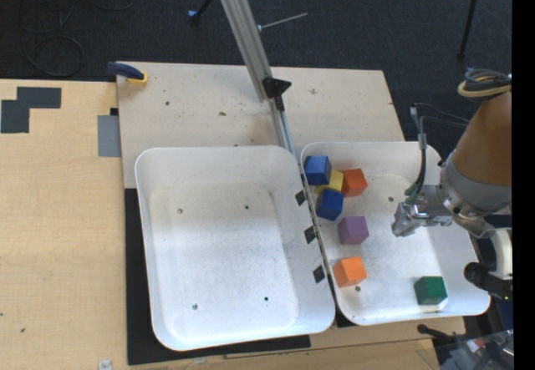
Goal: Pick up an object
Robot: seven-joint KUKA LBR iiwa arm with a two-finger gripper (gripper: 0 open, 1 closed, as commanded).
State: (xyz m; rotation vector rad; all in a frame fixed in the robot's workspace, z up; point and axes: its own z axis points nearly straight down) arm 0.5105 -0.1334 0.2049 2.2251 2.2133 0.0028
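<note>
1. The bench (209, 101) bears 2 shallow white bins side by side: the left bin (221, 247) and the right bin (393, 168).
2. The arm (485, 151) reaches in from the right, its orange band above the grey wrist, over the right side of the right bin.
3. The gripper (403, 225) hangs over the middle of the right bin, pointing left and down. Whether it is spread or pressed together cannot be told at this size, and nothing shows gripped in it.
4. 6 blocks lie in the right bin, most of them along its left side.
5. A blue block (316, 169) sits farthest back, near the wall between the bins.
6. A yellow block (336, 181) sits just right of it, touching an orange-red block (354, 182) on its right.
7. A second blue block (329, 205) lies just nearer than the yellow one.
8. A purple block (354, 230) lies nearer and to the right, the closest block to the gripper, yet apart from it.
9. An orange block (350, 271) lies nearer still, by the left wall.
10. A green block (430, 290) sits alone in the near right corner.
11. A slanted aluminium bar (242, 17) rises from the far side of the bench.
</note>
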